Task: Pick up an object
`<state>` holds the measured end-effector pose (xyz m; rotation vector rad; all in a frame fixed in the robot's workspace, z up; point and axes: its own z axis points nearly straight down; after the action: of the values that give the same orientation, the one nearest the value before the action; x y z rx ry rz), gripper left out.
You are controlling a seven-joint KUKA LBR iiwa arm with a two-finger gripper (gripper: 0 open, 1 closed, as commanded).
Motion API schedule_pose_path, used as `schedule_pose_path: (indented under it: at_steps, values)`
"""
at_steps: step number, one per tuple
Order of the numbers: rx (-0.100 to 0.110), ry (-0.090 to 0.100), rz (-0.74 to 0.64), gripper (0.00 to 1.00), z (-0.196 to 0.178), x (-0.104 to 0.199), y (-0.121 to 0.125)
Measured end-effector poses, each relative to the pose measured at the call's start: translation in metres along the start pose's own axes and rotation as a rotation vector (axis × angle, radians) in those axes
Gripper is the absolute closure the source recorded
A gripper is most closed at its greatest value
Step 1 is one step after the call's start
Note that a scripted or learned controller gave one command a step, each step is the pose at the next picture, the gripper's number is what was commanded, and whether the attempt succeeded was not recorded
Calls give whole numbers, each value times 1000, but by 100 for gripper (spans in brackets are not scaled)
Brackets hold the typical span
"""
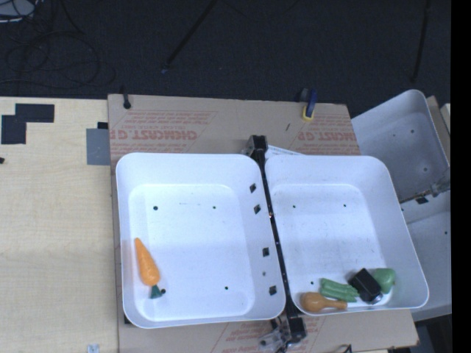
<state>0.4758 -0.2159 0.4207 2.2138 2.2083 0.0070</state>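
1. Writing first: the brown cardboard sheet (221, 127) under the bins has red printed lettering in two spots along its far edge. It's upside down from this angle, and I can't honestly read it. There's more red print on the near edge, also too small to read.
2. Things to pick: an orange toy carrot (146, 262) lies in the left bin (184, 169), close to the near-left corner, with its green top pointing at the near wall.
3. The right bin (331, 169) has a little cluster in its near-right corner: a green veggie-looking piece (338, 290), a black block (365, 284) touching it, a rounded green thing (384, 277) just behind the block, and a tan pear-shaped item (321, 302) against the near wall.
4. The bins sit side by side, with a black strip with clips (266, 226) running between them.
5. The counter (51, 219) is light wood with black and grey patches on it up at the far left.
6. A blue and yellow clamp (309, 103) grips the cardboard's far edge.
7. The room behind is dark, with cables (51, 20) trailing on the floor. A grey metal panel (401, 134) sits off to the right.
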Motion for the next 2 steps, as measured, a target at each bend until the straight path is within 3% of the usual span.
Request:
schedule_pose_path:
  at_steps: [1, 2]
  values:
    - [29, 14, -3, 0, 296, 9, -7]
    - [4, 8, -11, 0, 157, 80, 0]
